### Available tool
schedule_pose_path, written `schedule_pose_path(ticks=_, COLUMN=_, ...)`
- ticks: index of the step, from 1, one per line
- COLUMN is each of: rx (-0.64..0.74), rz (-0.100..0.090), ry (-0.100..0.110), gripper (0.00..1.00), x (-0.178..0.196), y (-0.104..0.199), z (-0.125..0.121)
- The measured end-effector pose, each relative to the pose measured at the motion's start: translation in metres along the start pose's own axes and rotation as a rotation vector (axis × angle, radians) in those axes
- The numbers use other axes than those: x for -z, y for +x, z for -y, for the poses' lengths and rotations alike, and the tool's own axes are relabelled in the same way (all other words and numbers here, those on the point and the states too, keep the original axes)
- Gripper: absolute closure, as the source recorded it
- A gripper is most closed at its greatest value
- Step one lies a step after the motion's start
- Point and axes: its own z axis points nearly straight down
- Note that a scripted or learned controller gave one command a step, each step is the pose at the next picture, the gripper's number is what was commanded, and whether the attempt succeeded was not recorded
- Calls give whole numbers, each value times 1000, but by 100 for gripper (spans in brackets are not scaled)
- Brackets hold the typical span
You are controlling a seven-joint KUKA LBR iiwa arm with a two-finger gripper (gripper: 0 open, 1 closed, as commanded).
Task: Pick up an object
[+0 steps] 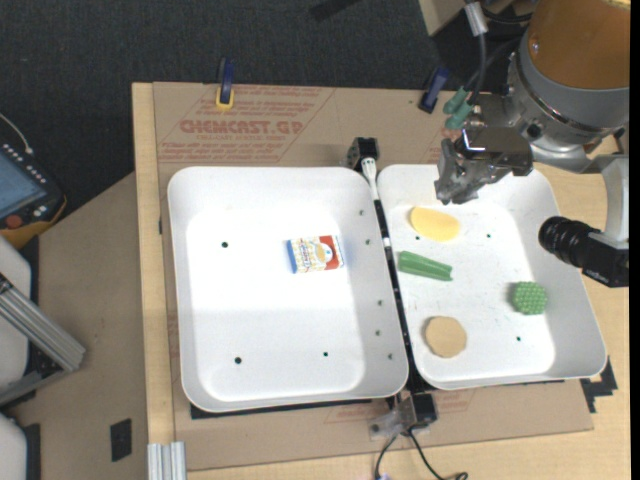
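My gripper [455, 190] hangs over the back of the right bin [570, 353], just above and behind a flat yellow piece [435, 224]. Nothing shows between its fingers. In front of the yellow piece lies a green pod-shaped object [424, 265]. A round tan disc [446, 337] rests near the front of that bin, and a knobbly green ball [529, 297] sits to its right. In the middle of the left bin [200, 368] lies a small blue, white and red packet [314, 254].
The two bins meet along a dark seam with black clips at back [362, 153] and front [420, 409]. A black cylinder [585, 245] juts in over the right bin's right rim. Blue clamps [225, 86] hold the cardboard base at the back.
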Motion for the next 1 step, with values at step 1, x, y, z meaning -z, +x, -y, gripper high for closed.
schedule_pose_path(ticks=1, rx=0, rz=0, ry=-3, gripper=100, x=10, y=0, z=-1)
